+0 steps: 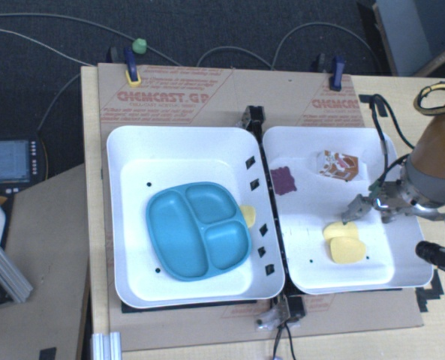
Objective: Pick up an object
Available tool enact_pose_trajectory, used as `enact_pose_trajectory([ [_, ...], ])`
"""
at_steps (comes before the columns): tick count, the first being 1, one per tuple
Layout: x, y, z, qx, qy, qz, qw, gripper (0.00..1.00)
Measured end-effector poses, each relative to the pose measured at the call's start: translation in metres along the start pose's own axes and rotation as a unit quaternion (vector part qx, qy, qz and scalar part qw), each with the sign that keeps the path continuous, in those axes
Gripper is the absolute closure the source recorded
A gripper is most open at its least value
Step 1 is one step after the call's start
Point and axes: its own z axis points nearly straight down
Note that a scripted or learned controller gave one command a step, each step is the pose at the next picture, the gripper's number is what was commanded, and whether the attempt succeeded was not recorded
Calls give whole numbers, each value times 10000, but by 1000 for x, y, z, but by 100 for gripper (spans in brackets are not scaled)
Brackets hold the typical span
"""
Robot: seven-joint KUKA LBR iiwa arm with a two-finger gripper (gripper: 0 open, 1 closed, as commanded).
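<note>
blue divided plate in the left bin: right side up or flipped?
Right side up. The blue divided plate lies flat in the left bin, its three compartments facing the camera.

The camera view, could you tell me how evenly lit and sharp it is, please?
Camera view: even, soft light, faint shadows; the blue divided tray and yellow pieces are sharp; the gripper looks slightly blurred; the white bins are bright, almost washed out.

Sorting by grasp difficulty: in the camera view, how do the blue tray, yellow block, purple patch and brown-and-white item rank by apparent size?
1. Blue tray, far the largest.
2. Yellow block.
3. Brown-and-white item and purple patch look about alike; I can't rank them.
</note>
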Motion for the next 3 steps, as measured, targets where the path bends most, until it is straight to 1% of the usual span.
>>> enact_pose_trajectory([
  [1, 0, 2, 41, -40, -4, 8, 10000, 0],
  [2, 1, 3, 28, -67, -10, 1, 10000, 100],
  [3, 5, 12, -20, -65, -28, -6, 10000, 100],
])
